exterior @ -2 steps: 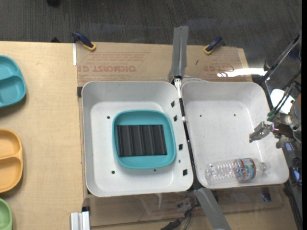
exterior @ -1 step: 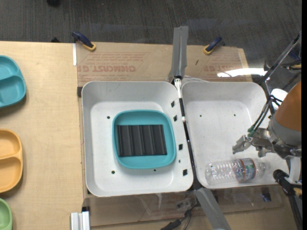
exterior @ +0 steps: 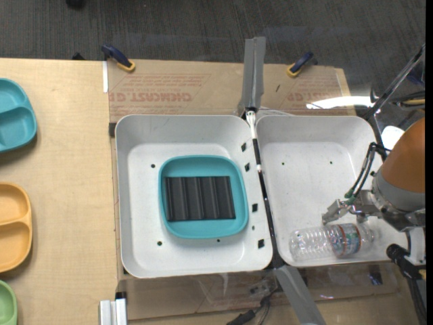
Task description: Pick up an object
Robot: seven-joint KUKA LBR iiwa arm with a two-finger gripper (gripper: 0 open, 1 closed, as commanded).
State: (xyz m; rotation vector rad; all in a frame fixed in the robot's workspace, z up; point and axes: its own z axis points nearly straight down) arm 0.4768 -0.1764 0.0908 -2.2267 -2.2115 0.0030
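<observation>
A clear plastic bottle (exterior: 330,241) lies on its side at the near edge of the right bin (exterior: 304,147), its long axis running left to right. Just above its right end hangs the gripper (exterior: 352,208), fingers spread and holding nothing. The bottle sits slightly nearer and to the left of it, so a short drop should suffice. Farther left, the other bin (exterior: 135,181) holds a teal tray (exterior: 201,198).
</observation>
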